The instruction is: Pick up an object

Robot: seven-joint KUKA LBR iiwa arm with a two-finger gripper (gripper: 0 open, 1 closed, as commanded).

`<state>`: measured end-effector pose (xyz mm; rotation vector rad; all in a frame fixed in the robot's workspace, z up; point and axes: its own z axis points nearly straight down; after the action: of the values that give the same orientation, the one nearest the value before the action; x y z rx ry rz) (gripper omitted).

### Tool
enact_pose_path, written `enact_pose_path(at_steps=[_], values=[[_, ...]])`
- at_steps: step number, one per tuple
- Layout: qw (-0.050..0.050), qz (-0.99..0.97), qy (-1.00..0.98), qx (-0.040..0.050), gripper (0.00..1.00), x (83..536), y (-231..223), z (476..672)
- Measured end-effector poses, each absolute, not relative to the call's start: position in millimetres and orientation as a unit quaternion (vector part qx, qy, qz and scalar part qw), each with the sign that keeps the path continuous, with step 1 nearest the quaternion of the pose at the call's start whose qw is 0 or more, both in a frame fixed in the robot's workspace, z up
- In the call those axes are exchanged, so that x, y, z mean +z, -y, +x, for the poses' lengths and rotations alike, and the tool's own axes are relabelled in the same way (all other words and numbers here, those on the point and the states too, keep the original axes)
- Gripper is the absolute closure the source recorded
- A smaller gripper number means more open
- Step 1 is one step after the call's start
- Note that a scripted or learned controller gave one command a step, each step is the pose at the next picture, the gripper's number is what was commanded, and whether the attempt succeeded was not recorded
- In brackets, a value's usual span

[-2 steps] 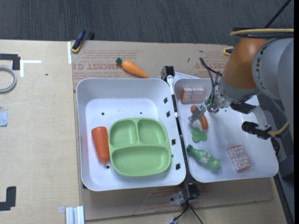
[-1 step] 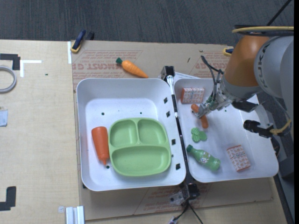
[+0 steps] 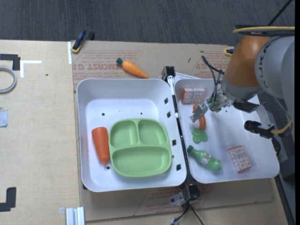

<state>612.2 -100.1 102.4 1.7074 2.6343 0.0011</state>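
We see the end effector (image 3: 200, 112) low in the right bin (image 3: 262, 165), just above a small orange sausage (image 3: 202, 122), seemingly lined up for it; we cannot tell its opening.

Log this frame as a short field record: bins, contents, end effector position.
left bin: green divided plate; orange carrot-like piece lying beside the plate's left edge
right bin: small carton, orange sausage-like piece, green leafy piece, green bottle on its side, small packet
outside the bins: toy carrot on the cardboard behind the left bin
end effector: low over the right bin, at the orange sausage-like piece
grasp: cannot tell
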Motion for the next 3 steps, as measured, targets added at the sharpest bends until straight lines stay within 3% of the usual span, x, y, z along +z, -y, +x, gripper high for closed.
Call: enact_pose_path(at_steps=[1, 2, 3], values=[[0.002, 0.544, -0.839, 0.0007, 1.00, 112.3, 100.8, 612.7], [0.002, 0.544, -0.839, 0.0006, 0.00, 112.3, 100.7, 612.7], [0.004, 0.545, -0.839, 0.0012, 1.00, 122.6, 101.3, 613.4]])
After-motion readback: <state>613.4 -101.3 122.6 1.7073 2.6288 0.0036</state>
